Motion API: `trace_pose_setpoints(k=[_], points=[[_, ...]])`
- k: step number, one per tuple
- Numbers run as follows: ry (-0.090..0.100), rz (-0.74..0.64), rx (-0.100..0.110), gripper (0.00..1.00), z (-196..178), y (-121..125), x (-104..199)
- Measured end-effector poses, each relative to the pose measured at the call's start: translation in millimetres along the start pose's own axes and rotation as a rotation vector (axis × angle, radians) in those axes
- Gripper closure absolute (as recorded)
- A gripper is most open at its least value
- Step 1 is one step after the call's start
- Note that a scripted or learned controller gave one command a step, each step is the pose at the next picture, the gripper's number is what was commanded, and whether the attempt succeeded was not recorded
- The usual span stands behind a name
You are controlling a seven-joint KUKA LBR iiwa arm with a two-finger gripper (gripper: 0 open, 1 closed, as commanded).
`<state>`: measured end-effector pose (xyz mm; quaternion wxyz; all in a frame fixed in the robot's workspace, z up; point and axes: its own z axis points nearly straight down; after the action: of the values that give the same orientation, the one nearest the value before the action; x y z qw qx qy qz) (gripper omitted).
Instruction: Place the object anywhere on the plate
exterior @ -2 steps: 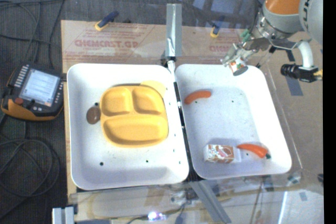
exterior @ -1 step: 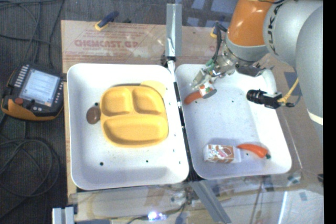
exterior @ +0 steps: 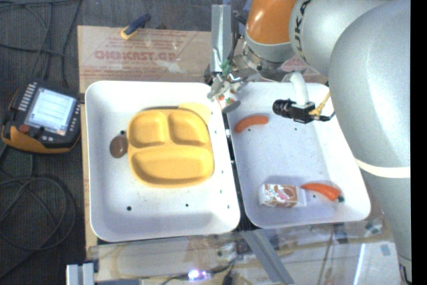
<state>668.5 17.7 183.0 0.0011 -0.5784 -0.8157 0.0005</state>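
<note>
We see the yellow plate in the left bin, the claw at top center between the bins, we cannot tell its grip, a sausage lying just right of it in the right bin.

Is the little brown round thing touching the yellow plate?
Touching, or nearly so: in the camera view the brown round thing sits against the left rim of the yellow plate, with no white bin floor showing between them.
</note>
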Motion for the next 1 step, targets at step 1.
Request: trace_pose_setpoints(k=[1], points=[[0.000,0.000,0.000,0.00,-0.2,0.0,-0.1]])
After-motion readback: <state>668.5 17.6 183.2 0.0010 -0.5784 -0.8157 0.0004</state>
